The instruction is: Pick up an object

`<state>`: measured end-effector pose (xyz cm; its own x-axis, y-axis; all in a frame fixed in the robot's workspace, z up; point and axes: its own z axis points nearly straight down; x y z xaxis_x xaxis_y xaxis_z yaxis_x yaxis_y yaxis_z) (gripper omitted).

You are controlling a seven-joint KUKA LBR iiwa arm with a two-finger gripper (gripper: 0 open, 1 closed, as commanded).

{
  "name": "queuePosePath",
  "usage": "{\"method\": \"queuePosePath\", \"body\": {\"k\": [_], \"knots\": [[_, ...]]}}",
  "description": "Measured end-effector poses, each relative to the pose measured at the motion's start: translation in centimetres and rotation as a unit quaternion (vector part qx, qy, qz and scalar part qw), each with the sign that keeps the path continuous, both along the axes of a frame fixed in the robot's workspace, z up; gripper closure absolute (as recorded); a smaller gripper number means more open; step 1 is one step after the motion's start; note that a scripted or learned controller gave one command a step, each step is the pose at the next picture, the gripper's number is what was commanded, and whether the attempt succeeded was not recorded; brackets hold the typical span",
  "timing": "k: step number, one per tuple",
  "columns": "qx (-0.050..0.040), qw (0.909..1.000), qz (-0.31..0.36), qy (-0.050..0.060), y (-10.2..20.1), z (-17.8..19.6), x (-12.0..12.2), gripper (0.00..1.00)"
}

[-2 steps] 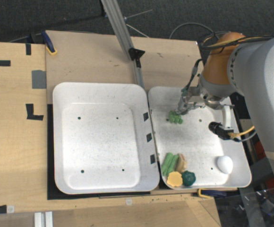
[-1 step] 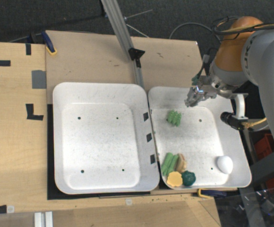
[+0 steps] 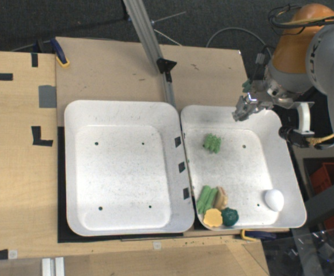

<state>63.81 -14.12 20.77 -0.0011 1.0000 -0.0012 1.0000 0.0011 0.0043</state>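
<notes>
- The tabletop is flat, pale wood-grain board with dark tape marks at the left.
- Two shallow white bins sit side by side, speckled with fine dark dots, corners rounded. The left bin has four small dark holes in its floor.
- The right bin holds the objects. A ridged green piece lies alone near its centre.
- At the near left corner a cluster touches: an elongated green ribbed item, a tan lump, a round yellow object and a dark green one. Their exact forms are hard to make out.
- A smooth white rounded object rests near the near right corner, low in contrast against the bin.
- The claw hangs over the far right corner of the right bin, well apart from all objects. Whether it is open or closed cannot be told; nothing is visibly gripped.
- The arm is cut off by the right edge.
- A ribbed metal rail slants down from the top edge.
</notes>
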Motion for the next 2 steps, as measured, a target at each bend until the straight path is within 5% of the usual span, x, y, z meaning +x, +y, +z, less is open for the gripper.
{"method": "queuePosePath", "body": {"k": [1, 2], "knots": [[-0.0001, 1.0000, 0.000, -0.001, 0.0, 5.4, 1.2, 1.00], [0.0011, 1.0000, 0.002, 0.004, 4.9, 3.9, -0.9, 1.00]]}}
